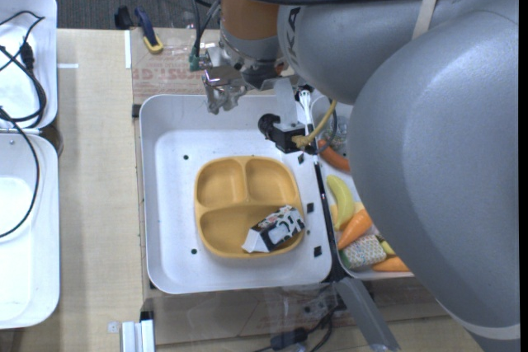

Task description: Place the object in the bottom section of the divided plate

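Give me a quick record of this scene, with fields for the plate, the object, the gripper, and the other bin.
plate: yellow divided plate in the left white bin
object: black-and-white packet lying in the plate's bottom section, at its right end
gripper: gripper above the bin's far rim, apart from the plate
other bin: right bin with toy banana and carrot

The scene is viewed from a single camera fixed above the bench point(91, 177), angled downward at a slant. Both white bins are taken in: the left bin point(161, 260) in full near the centre, the right bin point(351, 264) largely covered by the grey arm point(429, 111), which looms close to the lens.
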You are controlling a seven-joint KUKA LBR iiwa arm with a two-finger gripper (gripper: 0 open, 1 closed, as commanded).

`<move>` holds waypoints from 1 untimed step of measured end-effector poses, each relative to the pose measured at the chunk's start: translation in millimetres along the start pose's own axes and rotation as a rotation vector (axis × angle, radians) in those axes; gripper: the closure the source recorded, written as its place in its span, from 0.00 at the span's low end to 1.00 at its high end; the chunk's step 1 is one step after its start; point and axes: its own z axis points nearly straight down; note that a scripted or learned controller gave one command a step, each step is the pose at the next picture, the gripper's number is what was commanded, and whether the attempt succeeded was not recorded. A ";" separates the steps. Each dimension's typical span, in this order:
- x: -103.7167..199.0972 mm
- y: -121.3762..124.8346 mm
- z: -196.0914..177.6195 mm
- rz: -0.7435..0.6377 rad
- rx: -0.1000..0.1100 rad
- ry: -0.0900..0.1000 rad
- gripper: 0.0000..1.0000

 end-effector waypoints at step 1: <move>-10.2 -20.7 2.6 -0.103 0.001 0.000 1.00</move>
